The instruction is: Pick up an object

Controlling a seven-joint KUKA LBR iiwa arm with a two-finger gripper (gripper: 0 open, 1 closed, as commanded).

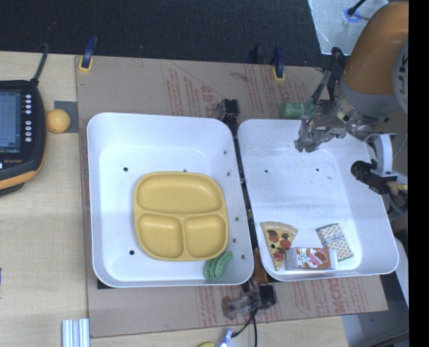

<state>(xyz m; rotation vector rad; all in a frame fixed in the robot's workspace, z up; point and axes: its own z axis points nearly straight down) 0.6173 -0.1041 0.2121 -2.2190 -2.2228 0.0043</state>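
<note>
The left bin [105, 194] holds a yellow divided plate [179, 215] with a green toy [218, 266] just beside its near corner. The right bin [373, 201] holds a pizza slice [278, 241], a small packet [310, 258] and a patterned card [335, 241] along its near edge. The claw [309, 142] hangs over that bin's far side, well apart from them; I cannot tell how it is set.

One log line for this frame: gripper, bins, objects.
gripper: over right bin far end, nothing between fingers | right bin near edge: pizza slice, two packets | left bin: yellow tray, green item
</note>
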